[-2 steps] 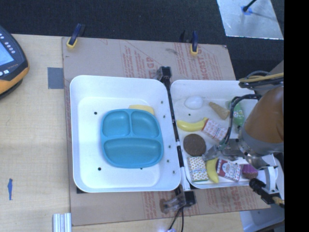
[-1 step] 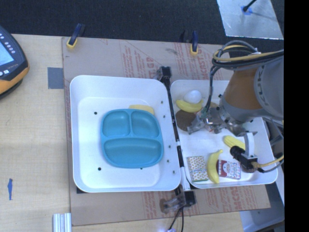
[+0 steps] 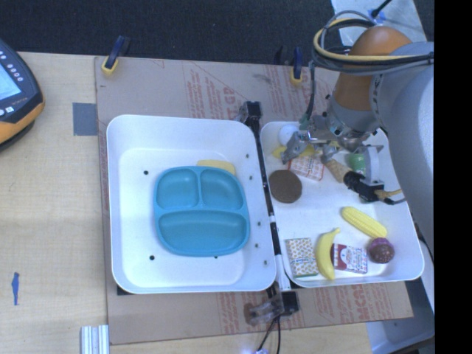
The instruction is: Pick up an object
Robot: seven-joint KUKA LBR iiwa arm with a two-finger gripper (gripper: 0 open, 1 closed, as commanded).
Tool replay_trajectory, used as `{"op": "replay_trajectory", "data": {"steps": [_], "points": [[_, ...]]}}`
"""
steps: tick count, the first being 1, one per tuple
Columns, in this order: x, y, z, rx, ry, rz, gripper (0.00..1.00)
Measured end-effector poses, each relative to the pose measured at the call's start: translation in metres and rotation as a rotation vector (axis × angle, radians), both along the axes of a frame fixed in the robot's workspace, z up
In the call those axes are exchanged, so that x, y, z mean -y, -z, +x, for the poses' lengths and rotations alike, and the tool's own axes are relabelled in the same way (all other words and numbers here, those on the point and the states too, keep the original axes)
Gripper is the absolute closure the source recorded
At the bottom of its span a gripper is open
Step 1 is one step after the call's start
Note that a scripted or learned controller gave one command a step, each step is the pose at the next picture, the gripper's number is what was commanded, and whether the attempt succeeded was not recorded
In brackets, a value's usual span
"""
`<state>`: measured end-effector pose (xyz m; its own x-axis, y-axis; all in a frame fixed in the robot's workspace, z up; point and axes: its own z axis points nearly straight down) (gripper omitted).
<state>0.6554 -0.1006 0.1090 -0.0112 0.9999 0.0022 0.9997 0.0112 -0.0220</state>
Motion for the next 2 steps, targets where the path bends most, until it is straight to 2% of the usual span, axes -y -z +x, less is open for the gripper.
{"op": "replay_trajectory", "data": {"steps": [1, 2], "points": [[-0.005, 0.015, -0.098, 0.020, 0.010, -0.001, 0.00], [0.010, 0.015, -0.035, 0.024, 0.005, -0.002, 0.00]]}}
